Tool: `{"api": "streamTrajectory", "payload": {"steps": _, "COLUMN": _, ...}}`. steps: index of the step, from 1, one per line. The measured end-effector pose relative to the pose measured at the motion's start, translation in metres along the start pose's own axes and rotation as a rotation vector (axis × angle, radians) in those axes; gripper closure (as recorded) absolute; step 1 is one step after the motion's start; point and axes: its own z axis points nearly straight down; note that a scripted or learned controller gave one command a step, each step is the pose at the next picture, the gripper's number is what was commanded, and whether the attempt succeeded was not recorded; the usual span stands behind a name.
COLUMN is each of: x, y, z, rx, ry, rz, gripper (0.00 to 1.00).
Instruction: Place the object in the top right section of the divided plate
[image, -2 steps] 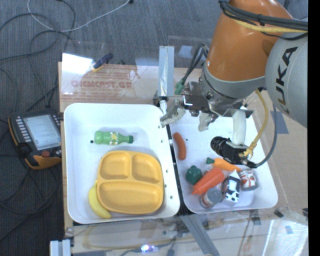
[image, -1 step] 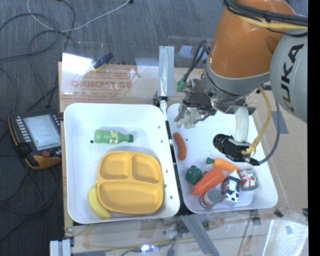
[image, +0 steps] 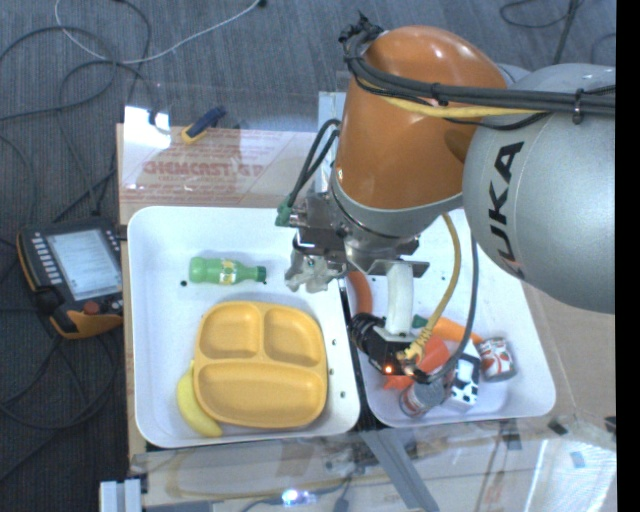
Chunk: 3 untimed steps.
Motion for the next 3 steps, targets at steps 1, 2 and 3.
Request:
{"api": "streamTrajectory", "payload": {"steps": 1, "x": -0.05, "y": 0.003, "z": 0.159, "rx": 0.005, "ry": 0.002, "rz": 0.179, "gripper": 1.0}}
{"api": "streamTrajectory", "payload": {"steps": 2, "x": -0.002, "y": 0.005, "z": 0.232, "rx": -0.016, "ry": 0.012, "rz": 0.252, "gripper": 1.0}}
{"api": "streamTrajectory", "payload": {"steps": 3, "x": -0.051, "y": 0.007, "z": 0.175, "rx": 0.003, "ry": -0.001, "rz": 0.265, "gripper": 1.0}}
